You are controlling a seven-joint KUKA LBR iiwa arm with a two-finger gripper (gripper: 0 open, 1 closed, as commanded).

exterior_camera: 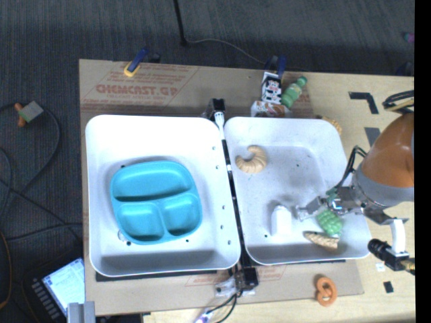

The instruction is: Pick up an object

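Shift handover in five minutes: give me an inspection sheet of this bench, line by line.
Surface: brown bench board, printed lettering, two white bins side by side.
Job's things: right bin holds tan croissant toy, white block, green knobbly toy, tan shell-like piece. Left bin holds blue divided tray.
Clutter: orange ring, green bottle on the board.
Gripper: gripper low beside the green toy.
Cables: black cable on the floor.
Surroundings: dark carpet.

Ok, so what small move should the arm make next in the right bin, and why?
Probably lower the pincer slightly onto the green knobbly toy. It sits right above that toy, beside the tan cone-shaped piece and small white block, and nothing shows between its tips yet.
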